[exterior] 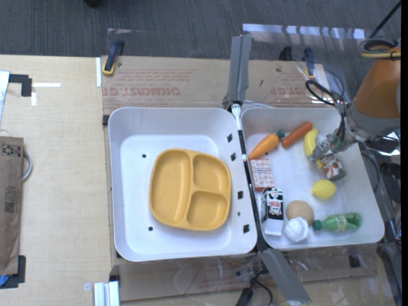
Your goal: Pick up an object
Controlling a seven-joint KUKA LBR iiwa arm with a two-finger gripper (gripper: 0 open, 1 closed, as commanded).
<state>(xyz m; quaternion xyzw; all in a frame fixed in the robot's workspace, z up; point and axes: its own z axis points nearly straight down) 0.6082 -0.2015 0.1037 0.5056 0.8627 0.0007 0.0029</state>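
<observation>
Objects fill the right bin (pixel 373 199): we see two carrots (pixel 264 145) (pixel 297 134) at its far side, a yellow banana (pixel 310 143), a lemon (pixel 324 189), a small printed can (pixel 332 167), a green bottle (pixel 336 222), cartons and a bun. The gripper (pixel 326 149) sits low between banana and can; whether it grasps anything we cannot tell. A yellow divided plate (pixel 190 189) lies in the left bin (pixel 124 171).

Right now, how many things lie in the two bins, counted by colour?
Orange: 2, carrots
Yellow: 3, banana, lemon, divided plate
Green: 1, bottle
Red and white: 2, packet, can
Black and white: 1, carton
Tan: 1, ball
White: 1, ball
Total: 11
</observation>
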